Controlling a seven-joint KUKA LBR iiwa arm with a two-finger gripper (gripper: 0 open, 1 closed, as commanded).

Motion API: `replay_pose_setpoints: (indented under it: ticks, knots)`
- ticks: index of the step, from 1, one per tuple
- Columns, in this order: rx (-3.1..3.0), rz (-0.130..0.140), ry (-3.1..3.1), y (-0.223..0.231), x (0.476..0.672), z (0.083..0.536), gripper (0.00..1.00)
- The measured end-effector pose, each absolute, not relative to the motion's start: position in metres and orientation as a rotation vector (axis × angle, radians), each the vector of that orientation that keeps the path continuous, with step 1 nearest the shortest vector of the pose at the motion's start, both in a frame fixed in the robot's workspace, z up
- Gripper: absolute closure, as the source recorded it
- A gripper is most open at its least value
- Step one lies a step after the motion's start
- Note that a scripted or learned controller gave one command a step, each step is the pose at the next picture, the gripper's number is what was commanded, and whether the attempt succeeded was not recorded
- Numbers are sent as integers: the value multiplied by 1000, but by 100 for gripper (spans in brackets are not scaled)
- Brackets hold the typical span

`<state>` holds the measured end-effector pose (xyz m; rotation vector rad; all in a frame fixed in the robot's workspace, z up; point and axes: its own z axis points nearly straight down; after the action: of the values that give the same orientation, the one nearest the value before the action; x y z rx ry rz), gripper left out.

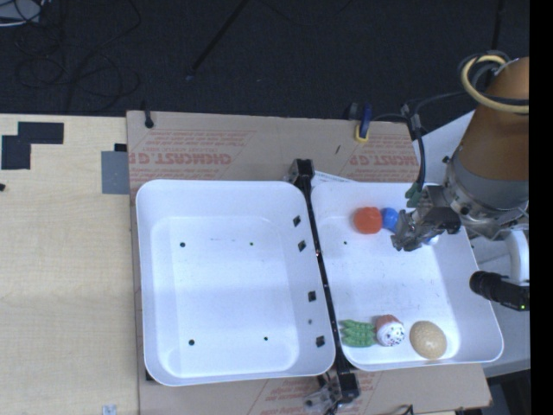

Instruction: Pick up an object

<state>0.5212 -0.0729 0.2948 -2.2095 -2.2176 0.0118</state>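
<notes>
The tool (413,232) hung low in the right bin (449,279) — whether it was parted or closed, I could not tell — just beside a blue object (390,219) and an orange ball (367,220).

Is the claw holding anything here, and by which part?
Cannot be told. The claw sits beside the blue object and orange ball; no hold is visible.

the end effector (406,239) is hanging over the right bin (449,292) just beside a blue object (390,219) and an orange ball (367,220) — both sitting near the bin's far wall.
</notes>
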Motion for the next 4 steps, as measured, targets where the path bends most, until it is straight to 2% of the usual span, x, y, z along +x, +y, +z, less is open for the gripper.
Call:
replay_pose_setpoints:
  ticks: [1,2,3,4]
  knots:
    - [-2221,-2,-2225,-68,547,345,100]
    - [-2219,-2,-2226,-48,540,397,100]
    - [-2219,4,-2221,-20,526,403,100]
    - [-2220,3,-2223,-11,543,400,100]
